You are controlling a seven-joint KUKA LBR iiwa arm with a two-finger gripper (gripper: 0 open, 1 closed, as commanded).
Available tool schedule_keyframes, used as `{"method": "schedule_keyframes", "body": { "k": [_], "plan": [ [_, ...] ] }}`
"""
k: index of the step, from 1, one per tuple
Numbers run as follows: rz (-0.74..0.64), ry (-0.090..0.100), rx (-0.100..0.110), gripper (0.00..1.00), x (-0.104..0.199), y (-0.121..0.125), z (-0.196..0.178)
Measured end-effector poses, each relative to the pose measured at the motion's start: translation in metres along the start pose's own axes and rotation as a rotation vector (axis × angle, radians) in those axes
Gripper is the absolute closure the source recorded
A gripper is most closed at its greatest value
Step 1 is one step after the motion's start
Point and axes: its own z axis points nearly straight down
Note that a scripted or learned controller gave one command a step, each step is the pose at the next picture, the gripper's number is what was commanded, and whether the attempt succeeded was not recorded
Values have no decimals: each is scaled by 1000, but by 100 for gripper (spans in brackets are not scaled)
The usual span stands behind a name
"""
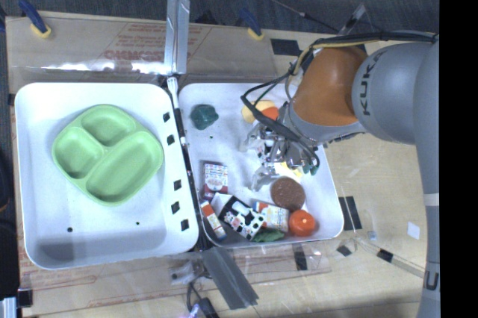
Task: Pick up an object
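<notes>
Camera view: the arm's metal hand [275,152] hangs low in the right white bin [224,96], just above a round brown biscuit-like disc [287,192]; its grip cannot be told. A clean pick likely needs centring over one item, avoiding the neighbouring orange ball [302,222].

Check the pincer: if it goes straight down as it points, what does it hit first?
Probably the brown round object below the pincer, or the bin floor beside it; depth is unclear from this overhead view.

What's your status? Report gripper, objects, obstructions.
Gripper low in the right bin, finger state unclear. Brown round object just below it, orange ball beyond. Clutter packed tight at near edge; green divided plate alone in left bin.
</notes>
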Motion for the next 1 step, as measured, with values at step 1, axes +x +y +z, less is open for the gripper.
{"method": "schedule_keyframes", "body": {
  "k": [1],
  "plan": [
    [-14, -11, 3, 0, 62, -37, -3]
  ]
}}
